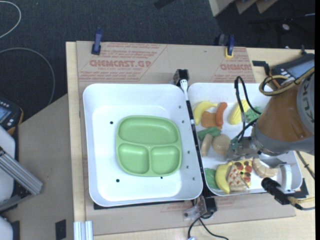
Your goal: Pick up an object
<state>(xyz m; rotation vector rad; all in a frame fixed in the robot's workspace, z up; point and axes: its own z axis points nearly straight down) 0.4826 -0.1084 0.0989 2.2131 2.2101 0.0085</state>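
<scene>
The right bin [210, 90] holds several toy foods: a yellow banana-like piece [202, 111], an orange carrot or sausage [220, 114], a yellow piece [237, 113] with green leaves [250, 115], a green piece [209, 133], a beige potato-like lump [220, 144], a pizza slice [239, 174], a yellow banana [222, 178] and a tan cookie-like piece [263, 169]. My gripper [242, 149] hangs low over the middle of this bin, just right of the beige lump and above the pizza slice. The arm's wrist covers it.
The left bin [95, 134] holds a green divided plate [148, 145]. A black divider strip [190, 119] runs between the bins. Cables [240, 91] loop over the right bin's back. Blue clamps [96, 42] sit on the cardboard bench's far edge.
</scene>
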